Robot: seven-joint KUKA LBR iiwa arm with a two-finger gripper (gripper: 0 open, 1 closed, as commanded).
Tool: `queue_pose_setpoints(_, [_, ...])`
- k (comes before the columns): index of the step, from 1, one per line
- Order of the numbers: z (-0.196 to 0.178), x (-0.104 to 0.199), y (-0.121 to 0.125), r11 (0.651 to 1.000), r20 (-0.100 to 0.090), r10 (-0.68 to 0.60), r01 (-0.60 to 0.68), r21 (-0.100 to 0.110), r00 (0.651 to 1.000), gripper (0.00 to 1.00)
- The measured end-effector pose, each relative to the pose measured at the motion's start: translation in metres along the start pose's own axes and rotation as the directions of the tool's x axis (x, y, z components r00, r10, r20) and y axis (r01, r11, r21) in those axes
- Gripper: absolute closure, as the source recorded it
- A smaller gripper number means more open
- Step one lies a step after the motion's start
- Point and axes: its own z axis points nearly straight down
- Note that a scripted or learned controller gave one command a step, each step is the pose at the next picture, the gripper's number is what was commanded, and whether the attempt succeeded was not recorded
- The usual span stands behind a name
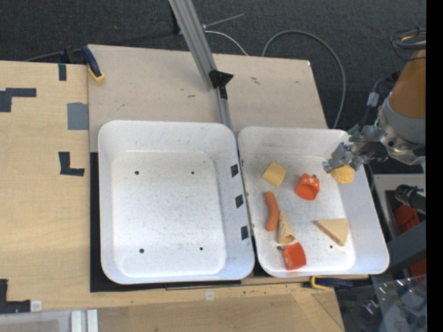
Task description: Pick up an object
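Right bin, front to back: red piece, cone, sausage, tan wedge, red pepper, yellow cube. Gripper at far right rim, fingers pinching a yellow object. Left bin beside it.

two bins, seven food pieces

Metal pole slanting over bench; cables.

arm cut by right edge, hand blurred
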Motion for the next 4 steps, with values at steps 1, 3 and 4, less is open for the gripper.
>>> queue_pose_setpoints(1, [-0.029,0.0,0.001,1.0,-0.001,0.0,0.0,0.002,1.0,1.0])
queue_pose_setpoints(3, [-0.017,0.103,0.026,1.0,-0.003,-0.004,0.004,0.007,1.0,1.0])
queue_pose_setpoints(4, [0.002,0.157,0.029,1.0,-0.003,-0.005,0.005,0.008,1.0,1.0])
